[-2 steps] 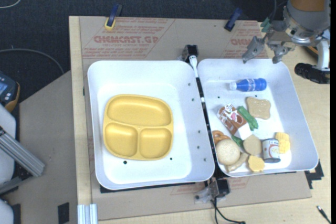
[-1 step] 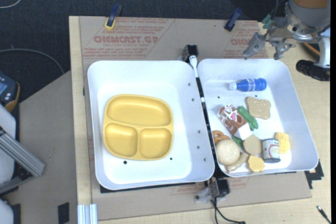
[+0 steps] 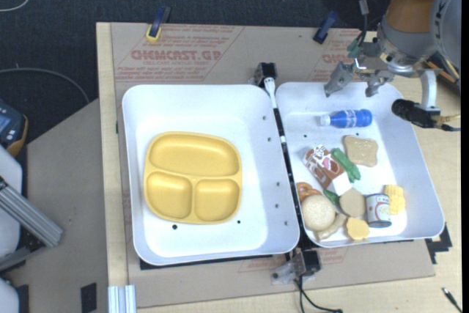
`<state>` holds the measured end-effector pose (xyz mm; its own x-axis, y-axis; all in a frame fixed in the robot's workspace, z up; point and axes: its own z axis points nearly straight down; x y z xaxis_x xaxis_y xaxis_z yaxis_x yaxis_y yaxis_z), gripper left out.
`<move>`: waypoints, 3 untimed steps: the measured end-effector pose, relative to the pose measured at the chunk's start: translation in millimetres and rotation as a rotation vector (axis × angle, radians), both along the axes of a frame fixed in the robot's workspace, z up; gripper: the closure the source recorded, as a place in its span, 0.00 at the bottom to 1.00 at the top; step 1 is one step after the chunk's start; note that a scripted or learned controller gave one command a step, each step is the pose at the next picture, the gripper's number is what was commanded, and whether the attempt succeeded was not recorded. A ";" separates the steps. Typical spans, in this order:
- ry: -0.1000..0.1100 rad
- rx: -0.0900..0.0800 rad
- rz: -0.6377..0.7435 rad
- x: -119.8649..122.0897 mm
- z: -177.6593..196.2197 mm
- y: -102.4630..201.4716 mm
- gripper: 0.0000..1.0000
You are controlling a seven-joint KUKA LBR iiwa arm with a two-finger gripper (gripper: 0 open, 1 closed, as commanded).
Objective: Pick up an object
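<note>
End effector (image 3: 354,81) spread wide, holding nothing, poised over the far rim of the right bin (image 3: 425,179). Blue bottle (image 3: 346,118) lying just below it; best descend straight, straddling the bottle's narrow width before closing.

A yellow 3-compartment tray (image 3: 193,177) lies in the left bin (image 3: 139,231); 2 blue clamps (image 3: 156,23) grip the bench board (image 3: 220,55).

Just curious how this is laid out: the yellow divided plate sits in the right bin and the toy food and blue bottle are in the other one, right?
Not quite. The camera view shows the yellow divided plate in the left bin. The toy food and blue bottle lie in the other one, the right bin.
</note>
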<state>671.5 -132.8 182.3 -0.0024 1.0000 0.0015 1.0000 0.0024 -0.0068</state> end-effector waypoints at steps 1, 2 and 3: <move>0.000 0.000 -0.002 -6.5 -44.8 2.2 0.00; -0.035 -0.011 0.002 1.1 -85.6 0.9 0.00; -0.013 -0.004 -0.001 -4.8 -82.8 2.5 1.00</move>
<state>666.7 -130.2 99.5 -0.0013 1.0000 -0.0027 1.0000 0.0013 0.0064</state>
